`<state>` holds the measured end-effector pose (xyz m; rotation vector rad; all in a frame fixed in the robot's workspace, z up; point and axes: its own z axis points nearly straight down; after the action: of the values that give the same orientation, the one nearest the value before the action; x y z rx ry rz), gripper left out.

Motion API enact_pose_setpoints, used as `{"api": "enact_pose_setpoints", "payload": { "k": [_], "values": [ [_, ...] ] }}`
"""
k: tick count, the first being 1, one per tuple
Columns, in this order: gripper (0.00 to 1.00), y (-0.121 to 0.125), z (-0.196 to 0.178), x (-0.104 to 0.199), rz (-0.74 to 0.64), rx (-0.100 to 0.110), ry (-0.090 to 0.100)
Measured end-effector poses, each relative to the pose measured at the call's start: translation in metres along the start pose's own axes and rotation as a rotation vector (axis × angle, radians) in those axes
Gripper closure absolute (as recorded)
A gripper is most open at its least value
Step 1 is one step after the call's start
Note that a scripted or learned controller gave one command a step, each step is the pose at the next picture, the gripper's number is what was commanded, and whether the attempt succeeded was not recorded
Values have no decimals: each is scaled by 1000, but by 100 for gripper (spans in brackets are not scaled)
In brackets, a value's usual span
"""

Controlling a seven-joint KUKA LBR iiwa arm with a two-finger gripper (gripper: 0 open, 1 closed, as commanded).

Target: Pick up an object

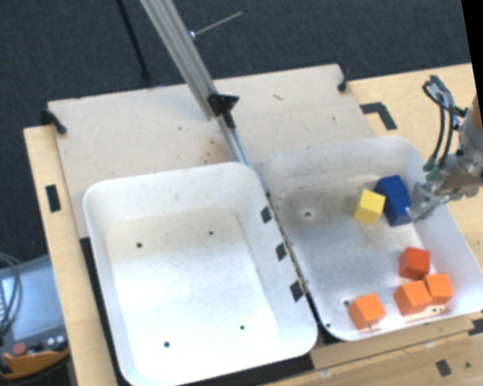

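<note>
Sitting in the right bin [314,184], upper-right quarter, the blue block [395,199] is the likeliest target: it lies immediately at 9 o'clock from the end effector [429,196], which comes in over the bin's right rim. Fingertips look just beside or touching the block's right face; can't resolve which. Can't tell if the end effector is wide or narrow, and nothing visibly sits between its tips, so no grasp confirmed. Yellow block [370,206] touches the blue one on its 9 o'clock side, so closing on blue along the 3–9 line would likely push both. Four orange blocks [405,290] cluster at 6 o'clock from the end effector, well apart from it, near the bin's bottom rim. Left bin [105,258] sits alongside on the worktop [146,121].
</note>
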<state>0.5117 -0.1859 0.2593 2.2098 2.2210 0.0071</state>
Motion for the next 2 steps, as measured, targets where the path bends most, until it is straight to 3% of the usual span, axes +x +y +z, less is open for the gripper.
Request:
{"api": "enact_pose_setpoints", "payload": {
  "k": [1, 2],
  "values": [
    [100, 1, -10, 0, -1, 6, 2],
    [100, 7, -13, 59, -4, 7, 4]
  ]
}}
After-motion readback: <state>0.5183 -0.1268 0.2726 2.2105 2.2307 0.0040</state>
